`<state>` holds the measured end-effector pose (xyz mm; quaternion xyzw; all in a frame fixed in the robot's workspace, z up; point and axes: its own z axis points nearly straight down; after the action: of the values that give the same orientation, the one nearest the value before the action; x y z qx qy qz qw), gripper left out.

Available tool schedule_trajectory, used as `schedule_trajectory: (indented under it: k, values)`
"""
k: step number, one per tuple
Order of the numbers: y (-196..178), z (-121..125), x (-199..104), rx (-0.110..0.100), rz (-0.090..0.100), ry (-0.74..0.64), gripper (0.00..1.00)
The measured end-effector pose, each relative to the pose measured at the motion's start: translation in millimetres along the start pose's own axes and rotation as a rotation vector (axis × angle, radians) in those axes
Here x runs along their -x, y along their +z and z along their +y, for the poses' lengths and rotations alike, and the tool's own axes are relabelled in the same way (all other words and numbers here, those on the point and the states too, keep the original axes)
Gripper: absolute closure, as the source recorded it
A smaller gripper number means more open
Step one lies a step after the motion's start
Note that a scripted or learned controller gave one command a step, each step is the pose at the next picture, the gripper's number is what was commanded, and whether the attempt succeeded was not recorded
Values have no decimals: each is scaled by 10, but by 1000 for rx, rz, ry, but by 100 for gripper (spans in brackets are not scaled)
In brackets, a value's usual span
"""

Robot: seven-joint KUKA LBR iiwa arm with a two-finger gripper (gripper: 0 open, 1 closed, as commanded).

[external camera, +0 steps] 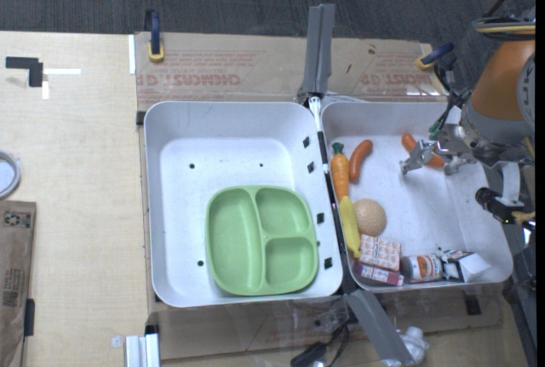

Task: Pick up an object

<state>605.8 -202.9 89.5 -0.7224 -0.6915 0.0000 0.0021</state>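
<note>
We see the gripper (423, 159) hanging over the far part of the right bin (443, 220), near that bin's right wall, at the end of the grey arm (502, 93) with its orange band. Whether it is spread or pressed together we cannot tell. A small orange piece (411, 142) lies just beside it, and we cannot tell if the two touch.

Along the right bin's left wall lie a carrot (340, 172) and, nearer the front, a yellow piece (348, 225). A red-orange sausage (360, 159) lies tilted just right of the carrot. A tan ball (370, 215) rests beside the yellow piece. At the front edge lie a patterned box (379, 259) and a small bottle (426, 267) on its side.

The left bin (170, 152) holds a green divided plate (262, 239) near its front right corner.
</note>
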Motion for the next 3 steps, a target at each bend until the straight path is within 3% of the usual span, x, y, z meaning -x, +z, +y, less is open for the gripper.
schedule_trajectory:
  k: [1,2,3]
  values:
    - [-3,517,-56,-10,2,154,0]
    - [-3,517,-56,-10,2,155,0]
    - [-332,-129,-661,0,-3,133,0]
